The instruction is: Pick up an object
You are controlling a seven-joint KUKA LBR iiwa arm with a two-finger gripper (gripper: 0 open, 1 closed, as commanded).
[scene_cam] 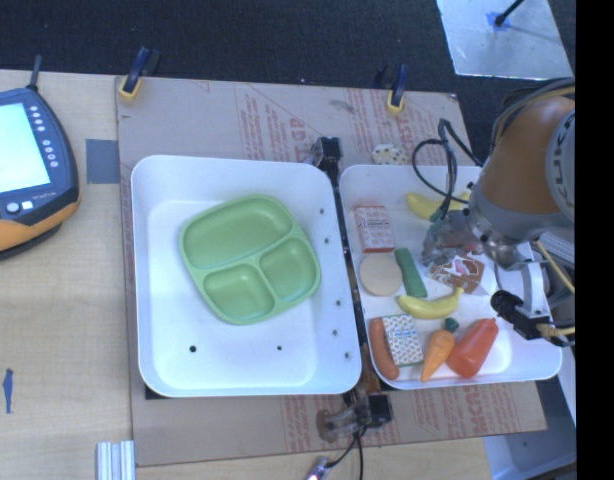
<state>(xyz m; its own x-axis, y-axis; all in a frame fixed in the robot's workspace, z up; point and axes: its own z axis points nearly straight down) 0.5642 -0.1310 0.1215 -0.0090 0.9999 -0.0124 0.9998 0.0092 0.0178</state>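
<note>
Bench surface [57, 328] of pale wood, with a handheld control tablet [22, 173] at far left, screen lit, orange underside showing. Brown board [237, 118] clamped at its top edge carries both bins. Left bin [167, 368] holds a green divided plate [249, 257], three compartments, lying flat near the bin's middle, tilted a little to the bin's edges. Right bin [532, 368] crowded with toy food: a small red-and-white packet [373, 227] near its left wall, a tan round disc [380, 274] just below that, a green stick [410, 273] beside the disc, a banana [428, 306] lying under the stick's lower end. Along the bottom: a sausage [381, 349], a patterned pouch [402, 339] touching it, a carrot [437, 352], a red pepper-like piece [473, 348]. A second banana [424, 206] lies near the top, partly behind cables. Gripper [455, 249] hangs low over a red-brown wrapper [459, 272] in the bin's right half; whether it is parted or closed cannot be told, and nothing is seen clamped in it. Grey-and-orange arm [532, 168] fills the upper right.
</note>
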